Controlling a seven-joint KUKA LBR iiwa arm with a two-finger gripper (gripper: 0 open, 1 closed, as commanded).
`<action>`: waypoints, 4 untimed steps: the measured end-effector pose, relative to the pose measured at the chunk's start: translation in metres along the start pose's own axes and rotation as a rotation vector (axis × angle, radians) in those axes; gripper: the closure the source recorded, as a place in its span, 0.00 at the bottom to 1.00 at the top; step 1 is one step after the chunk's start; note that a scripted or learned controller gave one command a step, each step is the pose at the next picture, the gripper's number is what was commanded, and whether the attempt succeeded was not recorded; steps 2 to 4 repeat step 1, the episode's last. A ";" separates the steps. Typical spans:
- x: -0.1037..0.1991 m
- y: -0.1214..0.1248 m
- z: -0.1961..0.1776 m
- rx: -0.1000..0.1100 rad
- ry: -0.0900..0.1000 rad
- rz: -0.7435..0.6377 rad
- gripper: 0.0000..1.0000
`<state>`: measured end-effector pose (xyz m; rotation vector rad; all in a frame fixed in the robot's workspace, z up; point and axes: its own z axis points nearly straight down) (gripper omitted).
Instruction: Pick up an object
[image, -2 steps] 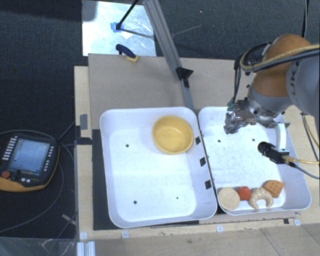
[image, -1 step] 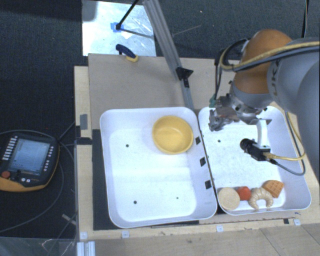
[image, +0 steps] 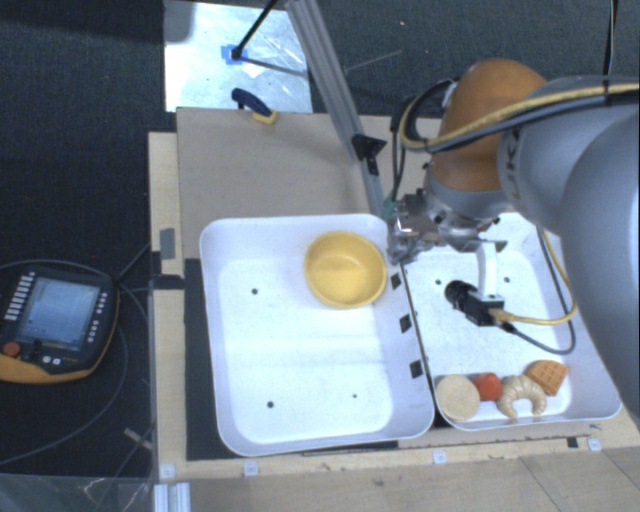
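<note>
Along the near edge of the right bin (image: 450, 350) lie a pale round biscuit (image: 460, 397), a small red piece (image: 487, 385), a croissant (image: 522, 396) and a waffle (image: 547, 375), close together. Farther back, a yellow bowl (image: 345, 268) sits upright in the left bin (image: 300, 370). The gripper (image: 404, 233) hangs just beside the bowl, over the wall between the bins. Whether it is open or closed cannot be told.

No text, label or number can be read anywhere on the bench or bins.

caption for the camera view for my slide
Claw near the bins' divider, beside the yellow bowl; a croissant lies in the right bin.
</note>
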<state>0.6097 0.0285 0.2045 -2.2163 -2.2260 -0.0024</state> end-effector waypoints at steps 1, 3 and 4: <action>0.046 -0.002 -0.024 -0.001 0.000 0.000 1.00; 0.046 -0.002 -0.024 -0.001 0.000 0.000 1.00; 0.046 -0.002 -0.024 -0.001 0.000 0.000 1.00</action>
